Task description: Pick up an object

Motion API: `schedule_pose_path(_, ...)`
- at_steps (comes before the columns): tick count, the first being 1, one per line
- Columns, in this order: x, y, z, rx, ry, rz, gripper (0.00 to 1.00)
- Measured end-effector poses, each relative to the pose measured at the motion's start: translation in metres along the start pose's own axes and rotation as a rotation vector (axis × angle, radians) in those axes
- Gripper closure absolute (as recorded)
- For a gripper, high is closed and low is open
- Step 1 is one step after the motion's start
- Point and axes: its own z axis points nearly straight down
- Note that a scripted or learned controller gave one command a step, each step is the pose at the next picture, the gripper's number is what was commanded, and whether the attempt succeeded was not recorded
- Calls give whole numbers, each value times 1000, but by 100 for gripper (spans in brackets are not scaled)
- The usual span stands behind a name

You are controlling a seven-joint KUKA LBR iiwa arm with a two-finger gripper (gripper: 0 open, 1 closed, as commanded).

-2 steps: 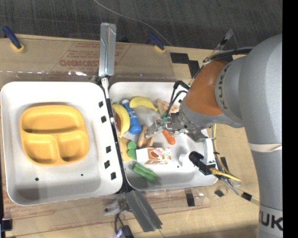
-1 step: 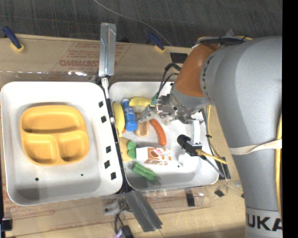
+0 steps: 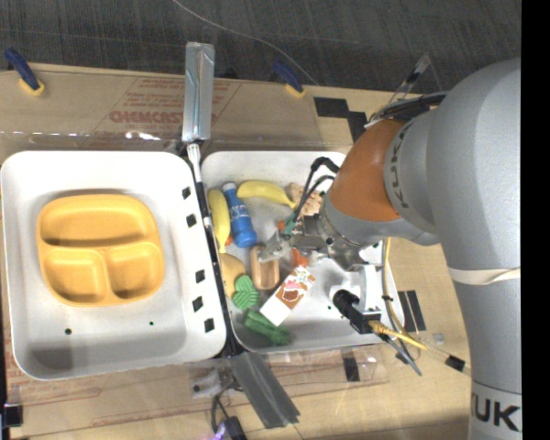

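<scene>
Arm (image 3: 412, 181) reaches in from 3 o'clock over the right bin (image 3: 257, 165); gripper (image 3: 289, 243) sits low mid-bin, just above a small brown bottle (image 3: 265, 269); can't tell whether the fingers are spread or pinching. Bin clutter: yellow banana (image 3: 262, 191) at 12, blue bottle (image 3: 241, 225) and yellow piece (image 3: 219, 216) at 10, green item (image 3: 246, 294) at 7, white carton (image 3: 288, 294) at 6. Left bin (image 3: 18, 246) carries a yellow divided tray (image 3: 99, 247).

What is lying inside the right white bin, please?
The right bin holds two bananas, a blue bottle, a green toy, a white card and a brown item. The arm covers the bin's right part, so anything beneath stays hidden.
</scene>
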Motion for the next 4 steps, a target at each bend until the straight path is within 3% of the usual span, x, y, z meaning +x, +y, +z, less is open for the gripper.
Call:
schedule_pose_path(1,-45,109,1,-5,-2,48,0)
schedule_pose_path(2,-3,-14,-3,5,1,-225,0)
schedule_pose_path(3,33,44,2,-6,-2,-189,0)
schedule_pose_path(4,34,45,-10,-6,2,-193,100)
